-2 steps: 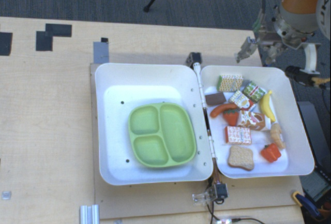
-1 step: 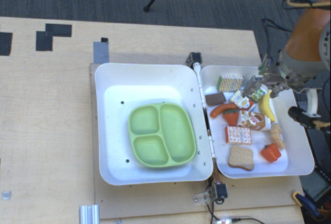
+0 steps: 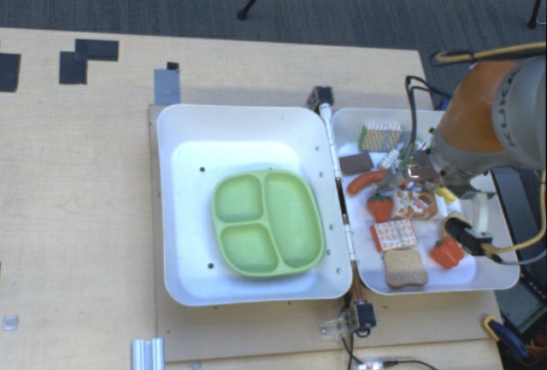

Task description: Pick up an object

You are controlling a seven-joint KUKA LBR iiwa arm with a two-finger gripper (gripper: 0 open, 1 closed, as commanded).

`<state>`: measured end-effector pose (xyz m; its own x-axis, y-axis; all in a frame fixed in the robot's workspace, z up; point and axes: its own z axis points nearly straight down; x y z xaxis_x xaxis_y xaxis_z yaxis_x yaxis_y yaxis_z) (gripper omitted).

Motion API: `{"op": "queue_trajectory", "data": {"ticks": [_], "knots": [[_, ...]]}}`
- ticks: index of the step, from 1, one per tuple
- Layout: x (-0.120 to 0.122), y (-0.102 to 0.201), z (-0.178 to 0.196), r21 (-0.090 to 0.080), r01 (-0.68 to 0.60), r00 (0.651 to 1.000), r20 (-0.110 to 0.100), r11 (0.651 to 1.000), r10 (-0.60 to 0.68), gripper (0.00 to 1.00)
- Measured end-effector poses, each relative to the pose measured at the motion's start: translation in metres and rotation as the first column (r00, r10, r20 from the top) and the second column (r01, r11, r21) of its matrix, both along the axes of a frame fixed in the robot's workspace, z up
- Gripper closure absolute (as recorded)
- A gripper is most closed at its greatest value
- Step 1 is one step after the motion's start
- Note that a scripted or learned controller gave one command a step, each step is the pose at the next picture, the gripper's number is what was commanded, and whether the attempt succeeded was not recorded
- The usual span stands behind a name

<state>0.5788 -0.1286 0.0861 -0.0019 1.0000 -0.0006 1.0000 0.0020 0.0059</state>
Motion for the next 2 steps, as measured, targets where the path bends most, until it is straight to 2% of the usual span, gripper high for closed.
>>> {"op": "queue_trajectory", "data": {"ticks": [1, 2], "knots": [[0.001, 0.000, 0.011, 0.000, -0.001, 1.000, 0.002, 1.000, 0.001, 1.00], [0.082, 0.044, 0.000, 0.002, -0.003, 1.000, -0.001, 1.000, 0.003, 1.00]]}}
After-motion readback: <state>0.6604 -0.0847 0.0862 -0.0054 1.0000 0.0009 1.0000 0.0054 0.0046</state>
